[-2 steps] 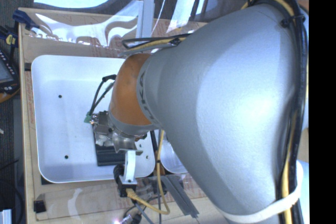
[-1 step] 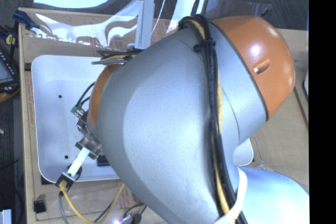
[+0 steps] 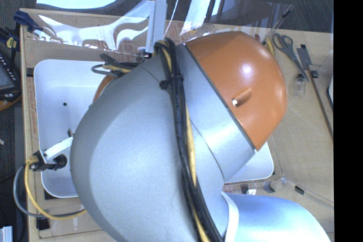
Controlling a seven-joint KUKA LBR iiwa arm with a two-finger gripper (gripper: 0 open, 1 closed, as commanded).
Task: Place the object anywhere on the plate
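Big grey arm w/ orange band [image 3: 170, 139] covers most of bench, over both shallow white bins [image 3: 48, 99]. Gripper, object, plate hidden under arm: grip state can't tell, object position can't tell. Judgement: descend slowly, release low over plate centre, clear of bin walls.

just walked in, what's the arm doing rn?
The grey KUKA arm, with its orange band and black cable bundle, is leaning over the bench and blocks most of the camera view. Beneath it you can see part of the left white bin and a corner of the right bin. An orange-brown edge peeks out by the arm; I can't tell what it is. Scissors lie on the bench at right.
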